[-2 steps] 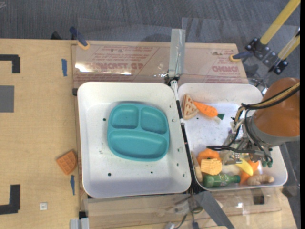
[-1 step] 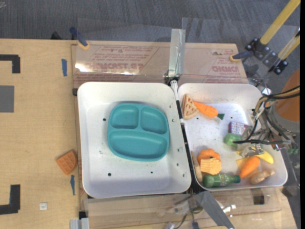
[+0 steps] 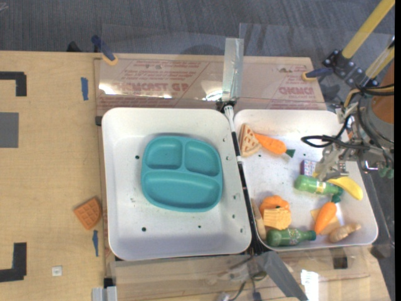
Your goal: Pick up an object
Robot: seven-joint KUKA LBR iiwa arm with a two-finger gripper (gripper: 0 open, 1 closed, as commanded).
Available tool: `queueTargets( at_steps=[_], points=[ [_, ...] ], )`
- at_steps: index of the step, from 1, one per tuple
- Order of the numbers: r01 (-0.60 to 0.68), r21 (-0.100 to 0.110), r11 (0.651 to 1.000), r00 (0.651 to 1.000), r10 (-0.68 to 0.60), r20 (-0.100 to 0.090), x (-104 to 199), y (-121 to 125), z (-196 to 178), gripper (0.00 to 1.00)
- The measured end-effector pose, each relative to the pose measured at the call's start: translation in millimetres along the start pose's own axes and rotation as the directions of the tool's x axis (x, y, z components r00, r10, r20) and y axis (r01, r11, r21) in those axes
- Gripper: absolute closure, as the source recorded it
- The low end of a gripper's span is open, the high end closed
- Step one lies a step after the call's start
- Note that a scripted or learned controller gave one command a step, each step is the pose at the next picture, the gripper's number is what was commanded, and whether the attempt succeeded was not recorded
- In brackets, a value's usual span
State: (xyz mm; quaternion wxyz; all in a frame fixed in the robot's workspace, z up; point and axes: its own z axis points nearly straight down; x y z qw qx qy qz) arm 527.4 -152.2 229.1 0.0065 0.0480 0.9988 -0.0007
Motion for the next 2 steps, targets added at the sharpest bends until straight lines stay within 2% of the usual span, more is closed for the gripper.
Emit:
queueTargets(
  at_steps=[1,2],
  points=[
    [0.333,-0.003,0.943,0.943,-0.333,-0.006,-63.4,-65.0,75.1,1.00],
    [0.439,0.006,0.899,0.899,-0.439,0.007,-23.0,-68.3,125.4,1.00]
  ],
)
